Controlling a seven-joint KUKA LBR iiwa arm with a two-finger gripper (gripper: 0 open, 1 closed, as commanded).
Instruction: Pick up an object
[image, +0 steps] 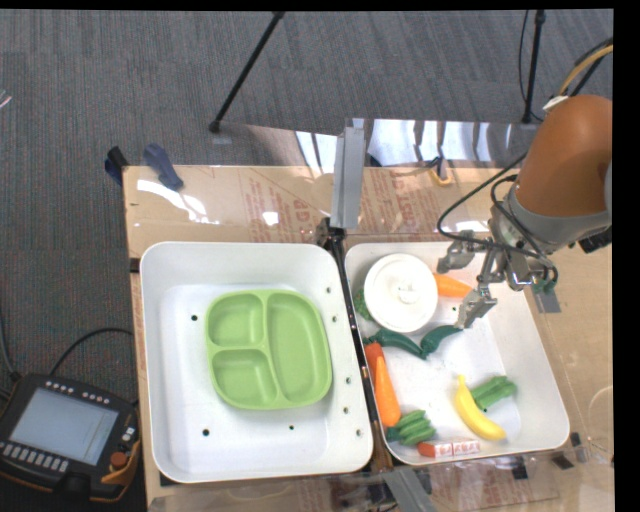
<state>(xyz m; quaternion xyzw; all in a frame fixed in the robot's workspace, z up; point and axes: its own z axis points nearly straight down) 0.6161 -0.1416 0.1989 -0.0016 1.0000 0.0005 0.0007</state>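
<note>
My gripper (463, 284) hangs over the upper right part of the right bin (535, 345), with its fingers (477, 305) spread open. A small orange piece (452, 287) lies in line with the gap between them, beside a round white lid (400, 292); I cannot tell whether the fingers touch it. Lower in the same bin are a long orange carrot (383, 385), a dark green curved vegetable (415, 342), a yellow banana (475, 410), and two green vegetables (493, 391) (412, 428).
The left bin (175, 300) holds a green divided plate (268, 348). A small red and white item (447, 449) lies at the right bin's front edge. A metal divider post (346, 180) stands behind the bins. A teach pendant (65, 430) sits at lower left.
</note>
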